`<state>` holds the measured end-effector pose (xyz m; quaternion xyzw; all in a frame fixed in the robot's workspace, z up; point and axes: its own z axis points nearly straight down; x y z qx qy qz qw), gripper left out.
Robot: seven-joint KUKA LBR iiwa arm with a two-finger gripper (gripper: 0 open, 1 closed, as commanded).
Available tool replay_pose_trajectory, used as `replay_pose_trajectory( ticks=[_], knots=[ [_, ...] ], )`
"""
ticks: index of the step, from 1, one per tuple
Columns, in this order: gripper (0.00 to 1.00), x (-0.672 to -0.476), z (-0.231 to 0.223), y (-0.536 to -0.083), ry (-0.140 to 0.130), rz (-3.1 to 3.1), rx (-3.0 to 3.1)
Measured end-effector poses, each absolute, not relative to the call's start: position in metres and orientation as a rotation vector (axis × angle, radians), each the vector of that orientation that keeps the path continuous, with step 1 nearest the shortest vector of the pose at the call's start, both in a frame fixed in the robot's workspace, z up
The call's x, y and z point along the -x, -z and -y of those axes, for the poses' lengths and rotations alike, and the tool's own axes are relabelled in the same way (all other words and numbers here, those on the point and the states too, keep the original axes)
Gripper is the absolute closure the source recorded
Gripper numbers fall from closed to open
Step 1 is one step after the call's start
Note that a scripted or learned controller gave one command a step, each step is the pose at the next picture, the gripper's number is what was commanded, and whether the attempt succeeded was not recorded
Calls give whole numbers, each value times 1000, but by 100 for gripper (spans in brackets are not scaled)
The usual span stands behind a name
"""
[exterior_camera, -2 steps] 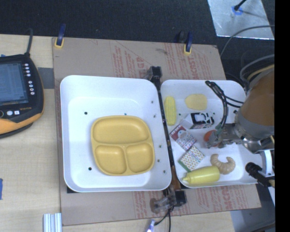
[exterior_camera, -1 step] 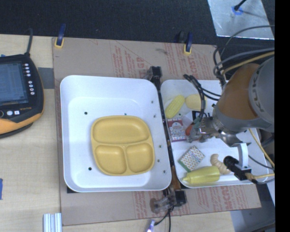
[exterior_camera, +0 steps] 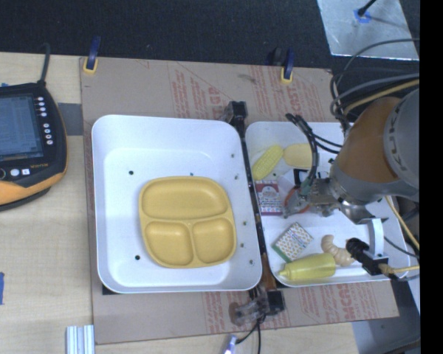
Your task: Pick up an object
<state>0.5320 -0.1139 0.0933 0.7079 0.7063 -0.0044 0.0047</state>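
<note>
Crowding the right bin [exterior_camera: 399, 275], a yellow bottle [exterior_camera: 308, 268], patterned packet [exterior_camera: 292, 240], red-labelled packet [exterior_camera: 269, 197] and corn cob [exterior_camera: 266, 161] surround the end effector [exterior_camera: 301, 196]; whether it's clenched, I cannot tell. Left bin [exterior_camera: 118, 142] carries a yellow divided tray [exterior_camera: 186, 220]. Beyond, cardboard-covered surface [exterior_camera: 170, 87], handheld tablet [exterior_camera: 18, 142].

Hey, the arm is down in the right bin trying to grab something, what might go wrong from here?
The gripper sits low among crowded items: the corn cob, red packet and patterned square lie close together, so it may nudge or pinch the wrong one. Cables loop over the right bin and might snag. The flat packet could be hard to grip.
</note>
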Motion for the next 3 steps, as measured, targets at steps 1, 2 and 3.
replay_pose_trajectory(
  ticks=[1,2,3],
  knots=[
    [0,-586,142,-92,1,-2227,-2218],
    [100,-586,142,-102,2,-2233,-2215],
    [0,-586,142,-102,3,-2234,-2214]
  ],
)
